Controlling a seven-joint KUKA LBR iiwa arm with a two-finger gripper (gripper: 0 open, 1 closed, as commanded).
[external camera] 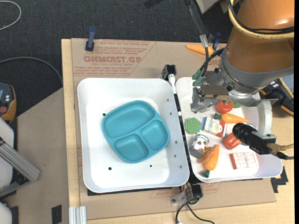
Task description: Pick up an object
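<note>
Green round toy (pixel 192 124) just below gripper (pixel 200 102), grip state indiscernible.

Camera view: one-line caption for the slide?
KUKA arm's end effector lowered over the right bin of toy food; blue divided tray sits alone in the left bin.

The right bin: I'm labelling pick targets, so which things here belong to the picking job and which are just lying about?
Belong to the job:
gripper
right bin
tomato
carrot
green disc
small carton
red-and-white box

Lying about:
left bin
blue divided plate
cardboard sheet
</note>
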